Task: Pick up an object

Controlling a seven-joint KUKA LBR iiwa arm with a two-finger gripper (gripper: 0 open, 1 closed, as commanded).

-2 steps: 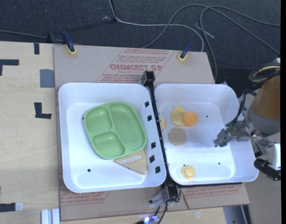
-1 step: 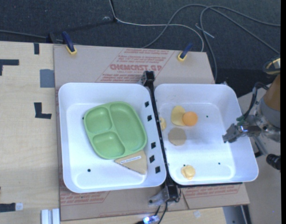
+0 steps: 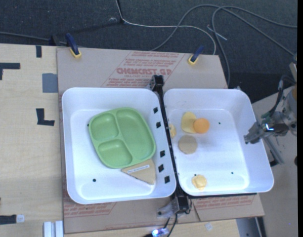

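**Two bins, one gripper waiting at the edge**

We see the gripper point(image 3: 254, 135) at the right bin's point(image 3: 240, 100) outer rim; whether it holds anything we cannot tell. An orange ball point(image 3: 201, 126) touches a yellow piece point(image 3: 189, 121) mid-bin. We judge crowding may spoil a grasp.

Pale wooden bench point(image 3: 22, 147) with black tape marks, clamped cardboard sheet point(image 3: 141, 68), dark carpet point(image 3: 166, 9) strewn with cables point(image 3: 200, 19)

A green divided plate point(image 3: 122, 137) lies in the left bin point(image 3: 72, 132), while the tool point(image 3: 254, 135) hovers at the right bin's point(image 3: 240, 100) right rim.
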